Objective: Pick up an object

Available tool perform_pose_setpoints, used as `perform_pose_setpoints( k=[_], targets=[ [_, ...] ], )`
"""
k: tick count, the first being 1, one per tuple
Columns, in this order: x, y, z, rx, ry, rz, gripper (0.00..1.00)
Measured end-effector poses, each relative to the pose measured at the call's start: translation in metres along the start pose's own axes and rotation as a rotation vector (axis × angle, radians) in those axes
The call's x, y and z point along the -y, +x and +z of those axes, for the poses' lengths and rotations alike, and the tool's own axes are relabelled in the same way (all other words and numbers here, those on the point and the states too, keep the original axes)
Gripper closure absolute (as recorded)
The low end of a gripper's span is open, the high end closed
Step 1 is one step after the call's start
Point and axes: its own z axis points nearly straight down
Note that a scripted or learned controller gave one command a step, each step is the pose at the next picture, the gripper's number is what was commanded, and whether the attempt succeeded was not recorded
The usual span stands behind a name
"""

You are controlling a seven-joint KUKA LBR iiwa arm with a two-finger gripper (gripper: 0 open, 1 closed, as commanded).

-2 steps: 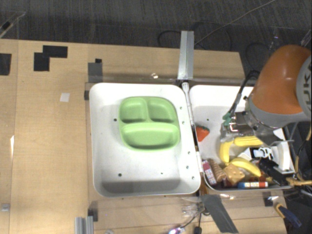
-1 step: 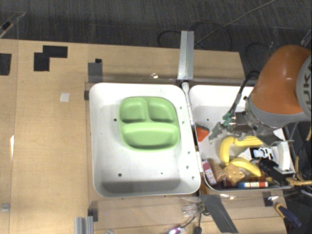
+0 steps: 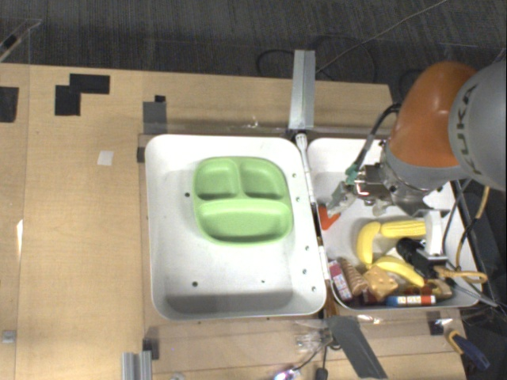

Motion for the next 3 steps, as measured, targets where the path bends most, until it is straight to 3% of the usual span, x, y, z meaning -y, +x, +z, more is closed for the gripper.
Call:
perform_pose_setpoints(
  k=[1, 2, 3],
  targets=[
    [0.031, -0.062, 0.026, 0.001, 0.000, -0.070, 0.00],
    [0.019, -0.091, 0.119, 0.002, -0.010, -0.313, 0.00],
    [0.017, -0.088, 0.107, -0.001, -0.016, -0.313, 1.00]
  ],
)
